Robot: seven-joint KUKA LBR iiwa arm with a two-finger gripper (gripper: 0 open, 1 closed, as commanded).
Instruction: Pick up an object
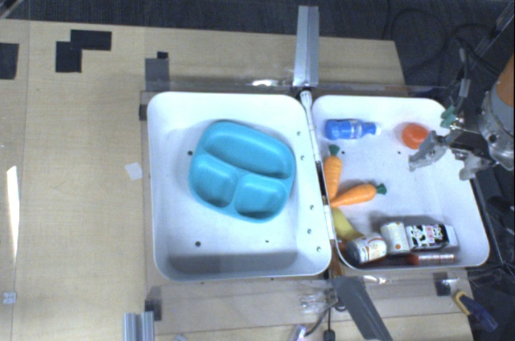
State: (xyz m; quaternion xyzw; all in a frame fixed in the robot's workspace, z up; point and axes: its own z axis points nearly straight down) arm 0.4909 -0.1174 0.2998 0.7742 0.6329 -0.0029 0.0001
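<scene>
So nothing is picked yet, by my reading: my gripper (447, 157) hangs with its fingers spread and nothing between them. An orange ball (414, 135) lies just beside it to the left (the toy carrot (355, 194) sits farther left and lower).

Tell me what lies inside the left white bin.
The left bin holds one thing: a blue divided tray with three compartments, lying flat near the bin's middle. The compartments look bare. What lies beneath the tray is covered by it.
</scene>
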